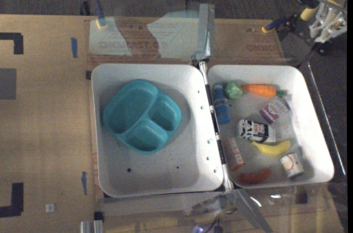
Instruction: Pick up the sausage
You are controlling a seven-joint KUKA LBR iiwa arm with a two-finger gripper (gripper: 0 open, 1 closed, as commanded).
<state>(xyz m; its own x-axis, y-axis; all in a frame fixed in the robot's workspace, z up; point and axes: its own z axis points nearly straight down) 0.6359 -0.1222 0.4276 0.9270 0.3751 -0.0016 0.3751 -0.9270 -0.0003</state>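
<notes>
Red sausage [254,176] (right bin's near edge), well apart from tool [322,3].

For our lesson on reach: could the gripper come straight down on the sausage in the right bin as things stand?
Probably yes. The sausage lies uncovered near the right bin's front wall, with nothing on top. The small can and red carton sit close, leaving tight room.

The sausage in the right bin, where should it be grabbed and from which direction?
Grip the sausage across its middle, coming straight down from above. It lies flat and long, running left to right near the bin's front wall, so fingers should close front to back. The small can sits close to its right end, so avoid that end.
</notes>
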